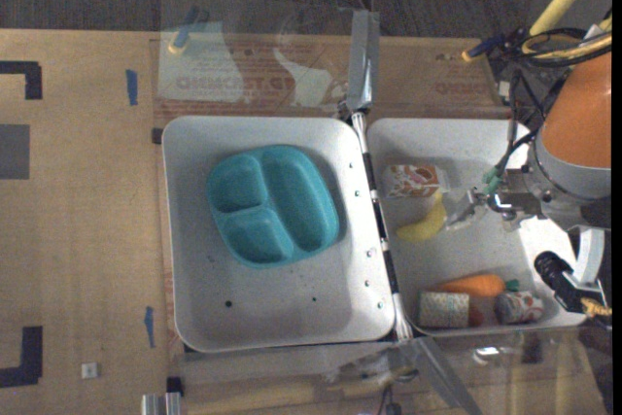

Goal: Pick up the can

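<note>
I count two white bins (185, 238) on the tabletop, one teal divided plate (273, 204), one banana (424, 225), one carrot (474, 285), and three small can-like containers (412, 180), the first at twelve o'clock of the banana.

A pale wooden counter (78, 238) carries two shallow white bins side by side, the left bin (185, 306) and the right bin (476, 136), their inner rims touching. Blue tape strips (131, 87) and black corner marks (27, 78) lie on its surface.

Robot lab: taped bench (78, 238), bins (185, 238)
</note>
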`<action>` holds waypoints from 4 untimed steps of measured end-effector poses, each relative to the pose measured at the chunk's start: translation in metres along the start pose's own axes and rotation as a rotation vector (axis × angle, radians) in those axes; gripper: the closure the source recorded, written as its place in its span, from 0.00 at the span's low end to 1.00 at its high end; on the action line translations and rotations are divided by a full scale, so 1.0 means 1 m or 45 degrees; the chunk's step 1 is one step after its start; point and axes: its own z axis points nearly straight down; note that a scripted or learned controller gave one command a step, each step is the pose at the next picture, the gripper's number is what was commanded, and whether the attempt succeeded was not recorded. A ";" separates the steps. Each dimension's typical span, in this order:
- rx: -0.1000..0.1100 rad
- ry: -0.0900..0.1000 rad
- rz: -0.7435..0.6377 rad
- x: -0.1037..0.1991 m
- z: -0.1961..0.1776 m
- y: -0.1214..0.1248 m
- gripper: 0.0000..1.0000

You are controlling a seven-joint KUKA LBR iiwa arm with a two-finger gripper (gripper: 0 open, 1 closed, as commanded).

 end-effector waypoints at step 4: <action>-0.001 -0.001 0.047 -0.021 0.105 0.015 0.00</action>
